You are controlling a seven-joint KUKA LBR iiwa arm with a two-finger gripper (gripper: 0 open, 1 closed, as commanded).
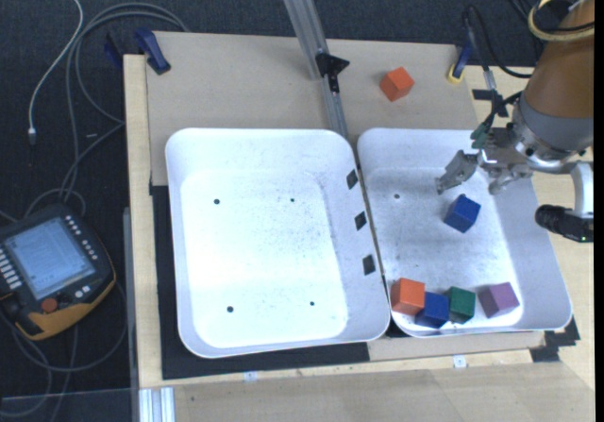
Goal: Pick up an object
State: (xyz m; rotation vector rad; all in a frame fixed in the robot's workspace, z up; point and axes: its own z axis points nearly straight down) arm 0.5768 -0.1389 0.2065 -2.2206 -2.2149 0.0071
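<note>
The jaws stand spread apart with nothing between them, hanging over the far part of the right bin (528, 222). The gripper (477, 175) shows two grey fingers (456, 172) splayed left and right, and a blue cube (462, 213) lies on the bin floor just on the near side of them, apart from both fingers. Behind the gripper, the grey wrist and its orange band (564, 28) rise toward the right edge of the scene.

Along the near wall of the same bin four more cubes sit in a row: an orange cube (408, 295) at the left, a second blue cube (434, 309) touching it, a green cube (461, 303) next, and a purple cube (498, 297) at the right end. The left bin (189, 165) lies beside it, its rim meeting the right bin's.

On the bare bench (236, 80), beyond the bins, another orange block (397, 83) rests alone. A handheld control pendant (52, 269) lies on the dark floor at the far left.
</note>
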